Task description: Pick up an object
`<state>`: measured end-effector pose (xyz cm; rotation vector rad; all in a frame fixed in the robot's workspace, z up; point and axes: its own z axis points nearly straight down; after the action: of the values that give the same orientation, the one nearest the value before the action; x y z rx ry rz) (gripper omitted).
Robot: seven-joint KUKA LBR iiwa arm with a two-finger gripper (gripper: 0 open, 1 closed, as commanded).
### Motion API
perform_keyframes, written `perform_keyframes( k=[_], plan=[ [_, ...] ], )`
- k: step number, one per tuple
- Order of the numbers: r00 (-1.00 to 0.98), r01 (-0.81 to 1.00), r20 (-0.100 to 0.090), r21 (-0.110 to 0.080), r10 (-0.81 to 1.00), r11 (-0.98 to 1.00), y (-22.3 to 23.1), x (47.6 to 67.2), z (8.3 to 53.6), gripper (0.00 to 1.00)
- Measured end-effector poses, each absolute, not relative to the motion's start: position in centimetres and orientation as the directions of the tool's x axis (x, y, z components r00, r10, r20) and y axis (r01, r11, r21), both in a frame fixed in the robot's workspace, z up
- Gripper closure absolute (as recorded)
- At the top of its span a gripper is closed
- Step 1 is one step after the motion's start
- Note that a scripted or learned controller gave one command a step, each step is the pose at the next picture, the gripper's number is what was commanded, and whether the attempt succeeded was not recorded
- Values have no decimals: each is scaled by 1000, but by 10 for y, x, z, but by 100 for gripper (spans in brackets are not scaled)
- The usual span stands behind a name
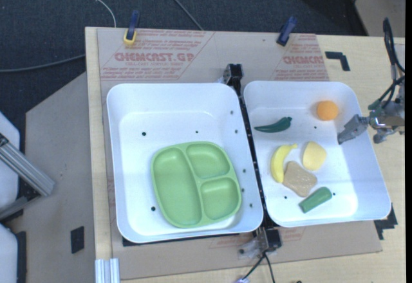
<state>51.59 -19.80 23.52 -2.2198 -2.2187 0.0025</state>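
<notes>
In the right bin (pixel 367 201) lie an orange ball (pixel 327 110), a dark green pepper (pixel 274 125), a yellow banana (pixel 280 161), a pale yellow fruit (pixel 314 155), a tan bread-like block (pixel 299 179) and a green block (pixel 315 199). My gripper (pixel 365 132) hovers over the bin's right rim, to the right of and slightly below the orange ball. Its fingers (pixel 351 128) are spread apart, open, with nothing between them. The nearest object is the orange ball, which sits apart from the fingers.
The left bin (pixel 129 108) holds a light green divided plate (pixel 195 182). A black clamp (pixel 233 73) sits between the bins at the back. Blue clips (pixel 286 31) pin the cardboard sheet, and cables hang at the right edge.
</notes>
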Motion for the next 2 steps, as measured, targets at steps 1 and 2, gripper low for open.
perform_keyframes(
  k=[1, 2],
  plan=[
    [0, 1000, 1, -2, 1000, 0, -198, 516, 236, 0],
    [1, 1000, 1, -2, 1000, -1, -203, 510, 180, 0]
  ],
)
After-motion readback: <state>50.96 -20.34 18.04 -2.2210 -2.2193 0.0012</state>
